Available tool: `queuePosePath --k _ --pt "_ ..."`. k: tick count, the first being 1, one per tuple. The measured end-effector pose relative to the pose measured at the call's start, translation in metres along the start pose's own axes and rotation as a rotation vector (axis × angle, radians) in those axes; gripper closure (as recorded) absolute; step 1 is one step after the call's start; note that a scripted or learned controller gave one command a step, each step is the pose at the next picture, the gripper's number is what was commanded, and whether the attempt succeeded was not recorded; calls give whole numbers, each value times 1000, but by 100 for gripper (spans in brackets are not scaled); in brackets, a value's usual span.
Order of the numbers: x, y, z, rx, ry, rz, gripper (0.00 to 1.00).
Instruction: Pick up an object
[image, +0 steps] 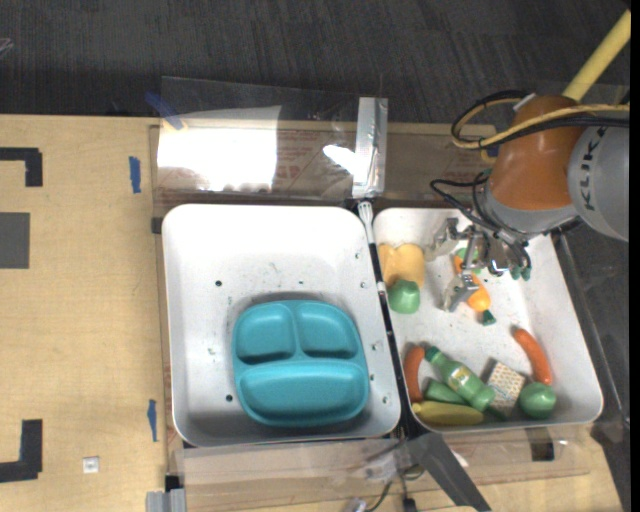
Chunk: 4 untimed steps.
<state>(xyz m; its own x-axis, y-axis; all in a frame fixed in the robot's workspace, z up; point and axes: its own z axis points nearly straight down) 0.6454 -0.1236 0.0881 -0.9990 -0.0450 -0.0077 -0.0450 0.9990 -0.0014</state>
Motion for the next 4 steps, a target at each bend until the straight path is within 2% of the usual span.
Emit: queuePosePath --k 1,2,3,4 --pt "31 6 -1 -2 -1 32 0" --pt "26 7 -16 1 -16 30 100" --pt "27 7 -14 1 -14 31 0" --pt "7 5 -1 2 -6 -35 0"
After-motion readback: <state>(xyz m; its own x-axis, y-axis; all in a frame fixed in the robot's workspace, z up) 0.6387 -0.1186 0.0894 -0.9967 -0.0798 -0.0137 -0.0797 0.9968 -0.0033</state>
